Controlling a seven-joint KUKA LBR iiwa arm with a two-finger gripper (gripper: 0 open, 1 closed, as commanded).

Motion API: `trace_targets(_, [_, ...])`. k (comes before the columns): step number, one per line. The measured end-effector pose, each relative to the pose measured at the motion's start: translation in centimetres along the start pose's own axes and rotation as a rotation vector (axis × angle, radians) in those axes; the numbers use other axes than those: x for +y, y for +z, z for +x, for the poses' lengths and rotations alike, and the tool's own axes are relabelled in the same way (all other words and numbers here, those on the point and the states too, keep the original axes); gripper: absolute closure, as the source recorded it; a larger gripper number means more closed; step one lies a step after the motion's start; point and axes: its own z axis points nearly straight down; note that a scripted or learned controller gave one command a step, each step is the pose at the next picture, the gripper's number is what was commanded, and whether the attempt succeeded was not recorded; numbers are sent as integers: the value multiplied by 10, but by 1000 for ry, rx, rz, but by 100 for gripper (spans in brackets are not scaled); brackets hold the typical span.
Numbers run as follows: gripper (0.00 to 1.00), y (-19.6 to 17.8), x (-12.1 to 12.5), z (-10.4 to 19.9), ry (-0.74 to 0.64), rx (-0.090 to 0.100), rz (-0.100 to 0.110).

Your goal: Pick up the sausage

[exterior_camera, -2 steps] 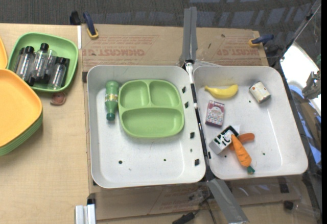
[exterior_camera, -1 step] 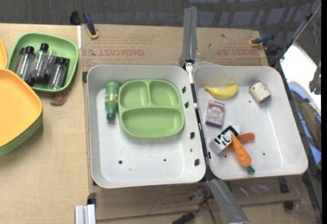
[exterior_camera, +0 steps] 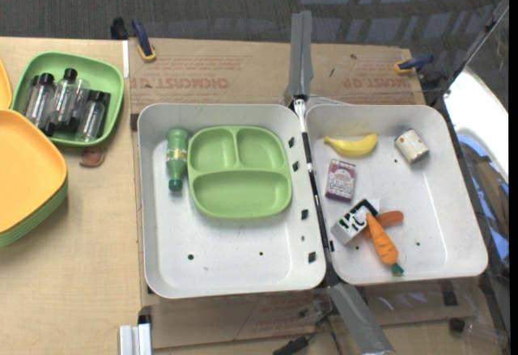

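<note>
We see two shallow white bins side by side on the tabletop [exterior_camera: 73, 281]. In the right bin [exterior_camera: 453, 208], the sausage [exterior_camera: 390, 217] lies toward the lower middle, a short reddish-orange piece whose left end is tucked under or against the carrot [exterior_camera: 383, 242]. The carrot runs diagonally down to the right, its green tip pointing at the bin's lower edge. Just left of both sits a small black-and-white box [exterior_camera: 353, 221], touching the carrot's top end. Above that box lies a small pink carton [exterior_camera: 341, 180], and above it a banana [exterior_camera: 351, 144] near the bin's upper wall. A small white-and-tan block [exterior_camera: 412, 146] rests near the upper right corner, well apart from the sausage. In the left bin [exterior_camera: 162, 256], a green divided plate [exterior_camera: 239, 171] occupies the upper middle, with a green bottle [exterior_camera: 176, 158] lying just beside its left edge. Left of the bins, a green tray [exterior_camera: 109, 85] holds several dark-capped vials [exterior_camera: 65, 105], and a stack of orange plates [exterior_camera: 28, 175] sits at the edge. We cannot tell the state of the gripper here.
</note>
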Motion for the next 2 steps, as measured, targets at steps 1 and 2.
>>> trace_targets(1, [100, -2, 5, -6, 201, -1, 1])
trace_targets(2, [100, -19, 21, -5, 398, -1, 2])
